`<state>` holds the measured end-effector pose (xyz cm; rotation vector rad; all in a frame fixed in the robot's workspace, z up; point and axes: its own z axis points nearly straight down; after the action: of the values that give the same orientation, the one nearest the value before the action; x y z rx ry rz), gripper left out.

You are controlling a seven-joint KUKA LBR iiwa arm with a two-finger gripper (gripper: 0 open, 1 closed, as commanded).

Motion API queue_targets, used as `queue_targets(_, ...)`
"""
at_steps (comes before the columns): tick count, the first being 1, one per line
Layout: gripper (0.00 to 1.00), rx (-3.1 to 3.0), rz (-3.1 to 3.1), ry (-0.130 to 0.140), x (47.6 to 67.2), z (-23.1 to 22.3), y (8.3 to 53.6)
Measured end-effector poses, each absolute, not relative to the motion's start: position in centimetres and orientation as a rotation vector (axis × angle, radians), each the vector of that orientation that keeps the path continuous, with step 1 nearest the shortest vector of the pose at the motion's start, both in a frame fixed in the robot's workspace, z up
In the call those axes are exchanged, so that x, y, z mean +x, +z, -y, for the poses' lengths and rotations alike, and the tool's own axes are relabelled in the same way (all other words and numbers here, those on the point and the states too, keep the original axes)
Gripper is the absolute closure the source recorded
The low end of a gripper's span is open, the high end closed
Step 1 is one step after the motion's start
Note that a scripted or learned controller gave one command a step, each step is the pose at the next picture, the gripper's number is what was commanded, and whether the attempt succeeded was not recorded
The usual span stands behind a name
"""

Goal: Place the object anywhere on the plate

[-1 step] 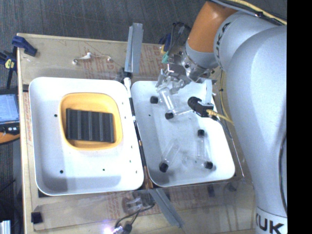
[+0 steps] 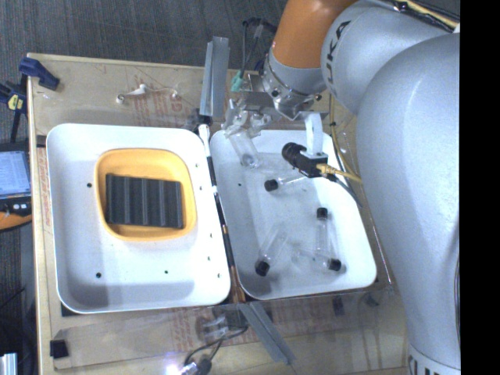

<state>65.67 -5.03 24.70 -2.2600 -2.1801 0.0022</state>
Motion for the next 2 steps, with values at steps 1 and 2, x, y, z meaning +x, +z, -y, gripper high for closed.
queue_targets(1,1.0,-1.914,2.486,0.005,65.6,4.3,19.1)
queue_targets(2,1.0,-1.647,2.671,0.004,61.8,2.9,22.3)
